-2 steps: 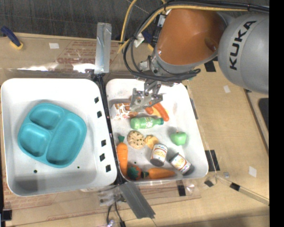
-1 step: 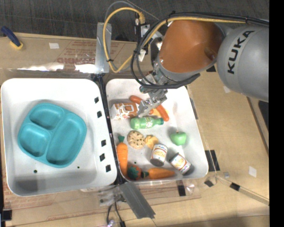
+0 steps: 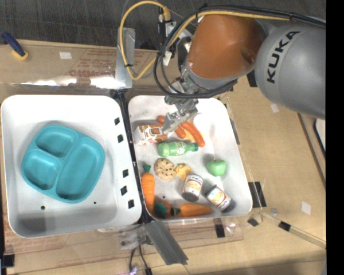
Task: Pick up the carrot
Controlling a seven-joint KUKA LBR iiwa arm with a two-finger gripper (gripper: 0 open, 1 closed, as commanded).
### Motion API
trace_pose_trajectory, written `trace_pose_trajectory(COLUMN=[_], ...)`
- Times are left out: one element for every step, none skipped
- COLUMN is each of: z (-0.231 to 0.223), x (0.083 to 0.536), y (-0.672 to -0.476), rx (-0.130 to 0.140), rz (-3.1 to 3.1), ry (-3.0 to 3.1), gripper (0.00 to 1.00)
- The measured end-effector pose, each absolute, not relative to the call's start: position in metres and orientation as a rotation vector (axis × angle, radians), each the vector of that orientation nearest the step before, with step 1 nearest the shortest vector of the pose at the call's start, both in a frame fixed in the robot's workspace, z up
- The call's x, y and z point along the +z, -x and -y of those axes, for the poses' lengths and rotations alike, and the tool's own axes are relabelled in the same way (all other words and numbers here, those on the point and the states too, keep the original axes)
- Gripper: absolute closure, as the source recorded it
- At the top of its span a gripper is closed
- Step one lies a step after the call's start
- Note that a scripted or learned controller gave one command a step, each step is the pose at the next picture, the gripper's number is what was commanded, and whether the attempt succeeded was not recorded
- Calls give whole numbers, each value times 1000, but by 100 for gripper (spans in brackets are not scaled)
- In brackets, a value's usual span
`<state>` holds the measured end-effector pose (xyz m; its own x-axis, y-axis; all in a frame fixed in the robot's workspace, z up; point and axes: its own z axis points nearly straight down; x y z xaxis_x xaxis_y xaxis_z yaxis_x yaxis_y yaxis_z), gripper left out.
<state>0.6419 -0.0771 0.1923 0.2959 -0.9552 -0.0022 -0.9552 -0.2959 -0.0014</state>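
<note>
Two carrots lie in the right bin [image 3: 232,136]. One carrot [image 3: 148,190] rests lengthwise against the left wall, green top pointing away from me. The other carrot [image 3: 194,209] lies along the near wall, its green top [image 3: 163,209] close to the first one's tip. My gripper [image 3: 178,118] hangs over the far part of this bin, well away from both carrots. It sits just above a red-orange sausage-like piece [image 3: 191,132] and beside a small orange bit [image 3: 161,120]. The arm's orange band [image 3: 221,44] hides the bin's far edge.
The right bin also holds a green bottle [image 3: 177,148], a snack packet [image 3: 149,133], a cookie [image 3: 164,168], a green pepper-like item [image 3: 217,167] and two small jars [image 3: 191,187] [image 3: 218,197]. A teal divided plate [image 3: 62,162] sits in the left bin [image 3: 11,211].
</note>
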Motion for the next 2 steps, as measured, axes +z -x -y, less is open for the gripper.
trace_pose_trajectory(z=[95,91], x=[161,123], y=[-657,-659], rx=[3,-10], rz=[-1811,-1966], ry=[2564,2444], gripper=[100,100])
